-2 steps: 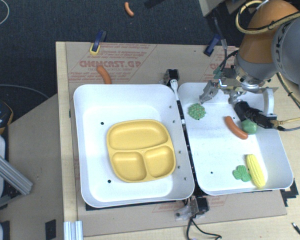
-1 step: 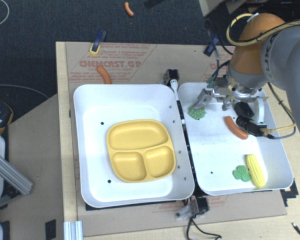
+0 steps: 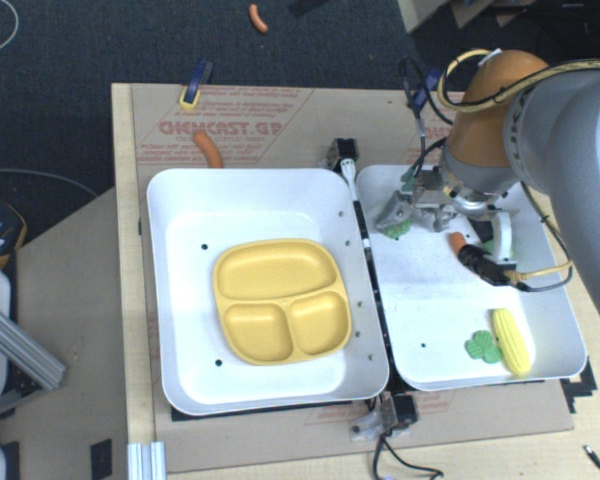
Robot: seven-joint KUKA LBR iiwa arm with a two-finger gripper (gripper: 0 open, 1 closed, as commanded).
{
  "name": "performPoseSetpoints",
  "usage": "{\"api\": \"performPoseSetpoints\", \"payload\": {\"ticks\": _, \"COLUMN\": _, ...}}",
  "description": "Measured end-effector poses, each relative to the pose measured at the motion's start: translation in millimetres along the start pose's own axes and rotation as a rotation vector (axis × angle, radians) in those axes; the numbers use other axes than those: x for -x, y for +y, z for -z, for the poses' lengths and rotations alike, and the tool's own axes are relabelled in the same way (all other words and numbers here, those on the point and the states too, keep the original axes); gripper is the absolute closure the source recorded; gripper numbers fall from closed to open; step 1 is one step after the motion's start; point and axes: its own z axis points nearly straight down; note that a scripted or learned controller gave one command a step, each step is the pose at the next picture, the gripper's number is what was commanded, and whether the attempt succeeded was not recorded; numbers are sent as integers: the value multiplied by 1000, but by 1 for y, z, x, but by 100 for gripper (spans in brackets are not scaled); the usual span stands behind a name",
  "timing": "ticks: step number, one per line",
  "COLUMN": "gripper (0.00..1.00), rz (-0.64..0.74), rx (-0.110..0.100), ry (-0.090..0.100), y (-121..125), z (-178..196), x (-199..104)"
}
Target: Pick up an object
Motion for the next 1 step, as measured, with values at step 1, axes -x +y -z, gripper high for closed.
{"api": "performPoseSetpoints", "payload": {"ticks": 1, "gripper": 100, "rz": 1, "rx": 10, "ry": 0, "y": 3, "z": 15, "x": -1}}
